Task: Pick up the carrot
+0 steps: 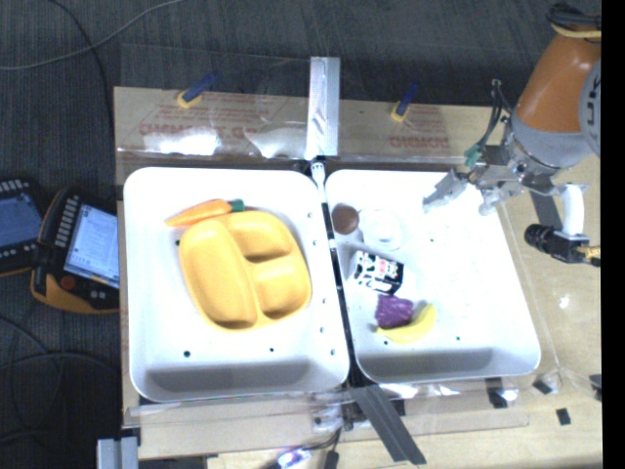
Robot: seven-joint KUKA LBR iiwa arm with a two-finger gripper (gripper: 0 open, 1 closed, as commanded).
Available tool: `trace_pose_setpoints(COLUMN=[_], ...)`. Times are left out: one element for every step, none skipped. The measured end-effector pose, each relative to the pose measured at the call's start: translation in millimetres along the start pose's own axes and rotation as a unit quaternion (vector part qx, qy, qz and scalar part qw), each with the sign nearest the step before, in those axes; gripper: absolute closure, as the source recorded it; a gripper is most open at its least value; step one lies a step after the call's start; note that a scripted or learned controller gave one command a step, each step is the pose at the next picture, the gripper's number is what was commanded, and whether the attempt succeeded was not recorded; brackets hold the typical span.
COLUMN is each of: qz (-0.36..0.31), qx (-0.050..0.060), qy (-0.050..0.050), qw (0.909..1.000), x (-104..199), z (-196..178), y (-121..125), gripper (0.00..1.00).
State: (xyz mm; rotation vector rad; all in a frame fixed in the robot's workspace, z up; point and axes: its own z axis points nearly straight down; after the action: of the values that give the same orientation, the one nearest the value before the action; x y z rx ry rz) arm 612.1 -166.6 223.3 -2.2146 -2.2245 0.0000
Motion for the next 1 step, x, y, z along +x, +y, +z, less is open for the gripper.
trace_pose_setpoints(qz=[-0.089], qx=[-0.001], qy=[-0.001], qw=[0.9961], x=[19.2], z=[-133.6], y=[24.3], gripper=[0.00])
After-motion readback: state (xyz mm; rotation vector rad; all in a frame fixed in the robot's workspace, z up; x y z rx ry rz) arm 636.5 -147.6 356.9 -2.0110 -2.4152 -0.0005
